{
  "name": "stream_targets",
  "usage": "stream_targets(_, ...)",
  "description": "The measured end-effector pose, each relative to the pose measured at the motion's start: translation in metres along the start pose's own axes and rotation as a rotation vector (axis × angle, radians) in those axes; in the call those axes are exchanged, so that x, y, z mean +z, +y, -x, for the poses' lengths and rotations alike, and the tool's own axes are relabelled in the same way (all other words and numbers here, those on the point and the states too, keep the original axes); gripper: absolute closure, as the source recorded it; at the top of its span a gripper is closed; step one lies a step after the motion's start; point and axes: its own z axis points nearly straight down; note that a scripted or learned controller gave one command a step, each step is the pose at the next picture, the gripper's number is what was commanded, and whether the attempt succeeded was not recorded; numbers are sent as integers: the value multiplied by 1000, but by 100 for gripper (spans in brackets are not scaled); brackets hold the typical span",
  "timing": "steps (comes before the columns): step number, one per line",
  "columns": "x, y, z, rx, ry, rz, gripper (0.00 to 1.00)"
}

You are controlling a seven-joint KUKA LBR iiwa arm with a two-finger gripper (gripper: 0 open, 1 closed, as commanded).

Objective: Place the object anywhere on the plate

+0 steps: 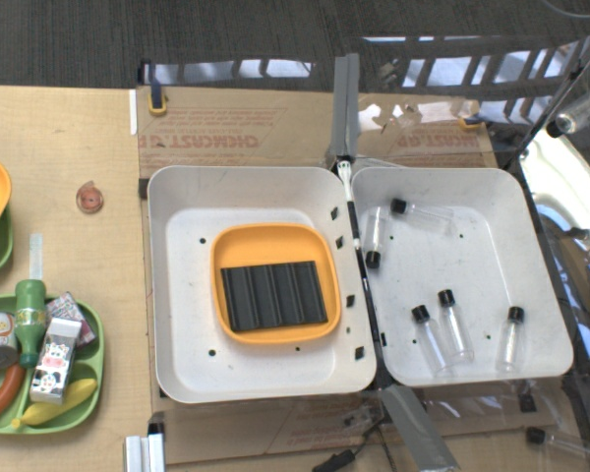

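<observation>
Pincer state can't be told from this shot, open or shut, and nothing can be seen gripped. A pale bit of the arm (562,173) is spotted at the right edge of the frame, just past the right bin (531,264).

So, the task stuff: five clear tubes with black caps are scattered in the right bin, all lying flat on its floor. One tube (420,212) is found in the bin's upper left part, cap pointing left. Another tube (372,236) is laid right along the bin's left wall, cap toward the bottom of the frame. Two tubes (429,338) (454,324) are parked close beside each other in the lower middle, caps toward the top. The fifth tube (511,337) is off at the lower right, near the bin's wall, apart from the pair.

The orange plate (275,235) is set in the middle of the left bin (177,264), in the centre of the frame. A dark ribbed rectangle (275,296) is laid on it. None of the tubes is on the plate; they're kept apart by the divide between the bins.

Cardboard (216,134) is visible behind both bins. At the lower left of the frame, a green tray (87,386) of toy food is seen on the wooden bench, with a small green bottle (29,318) standing in it.
</observation>
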Motion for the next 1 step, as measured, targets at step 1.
stream_targets(1, 0, 4, -4, -213, 0, -1, 100)
